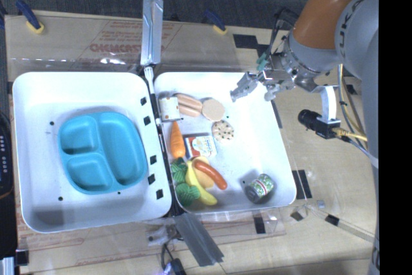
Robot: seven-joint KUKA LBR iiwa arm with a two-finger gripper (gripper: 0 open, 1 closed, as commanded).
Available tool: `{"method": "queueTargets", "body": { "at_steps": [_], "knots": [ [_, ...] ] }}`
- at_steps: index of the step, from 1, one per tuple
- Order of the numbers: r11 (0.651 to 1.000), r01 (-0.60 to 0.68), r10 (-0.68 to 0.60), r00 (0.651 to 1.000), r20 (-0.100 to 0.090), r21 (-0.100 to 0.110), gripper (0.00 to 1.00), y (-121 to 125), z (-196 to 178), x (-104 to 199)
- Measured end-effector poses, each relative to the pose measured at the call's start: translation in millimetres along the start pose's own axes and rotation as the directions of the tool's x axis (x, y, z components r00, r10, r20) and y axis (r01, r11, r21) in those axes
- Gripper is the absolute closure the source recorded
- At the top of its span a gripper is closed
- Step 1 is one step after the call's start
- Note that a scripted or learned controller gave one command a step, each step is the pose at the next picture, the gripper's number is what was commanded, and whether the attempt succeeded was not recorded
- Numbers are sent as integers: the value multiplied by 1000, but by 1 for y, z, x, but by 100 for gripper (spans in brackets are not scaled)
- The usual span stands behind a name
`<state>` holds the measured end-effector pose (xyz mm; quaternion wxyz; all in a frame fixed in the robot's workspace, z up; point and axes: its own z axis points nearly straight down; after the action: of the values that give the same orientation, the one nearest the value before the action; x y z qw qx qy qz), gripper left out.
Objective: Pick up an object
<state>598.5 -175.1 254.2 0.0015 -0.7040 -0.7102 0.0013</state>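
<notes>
My gripper [255,89] hangs over the upper right part of the right bin [270,138], its two fingers spread open with nothing between them. Below and left of it lie toy foods: a hot dog bun [188,104], a round cracker [213,109], a speckled cookie [223,131], a carrot [176,140], a small carton [201,145], a sausage [210,174], a banana [198,186] and green leaves [181,185]. A small can [259,187] lies on its side near the bin's lower right corner.
The left bin [38,190] holds a blue divided plate [102,152]. A metal divider post [151,29] stands between the bins at the back. The arm's orange band [325,6] looms at the upper right; cables [351,132] trail beside the right bin.
</notes>
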Motion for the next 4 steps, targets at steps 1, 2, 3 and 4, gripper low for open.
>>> {"method": "queueTargets", "body": {
  "at_steps": [1, 2, 3, 4],
  "knots": [
    [966, 259, -259, 966, 0, 0, 0, -1, 17, -30],
    [988, 153, -153, 988, -3, 6, 0, 30, 108, 15],
    [938, 347, -347, 938, 7, -11, 0, 22, 156, 26],
    [998, 69, -69, 998, -1, 1, 0, 1, 162, -3]
  ]
}}
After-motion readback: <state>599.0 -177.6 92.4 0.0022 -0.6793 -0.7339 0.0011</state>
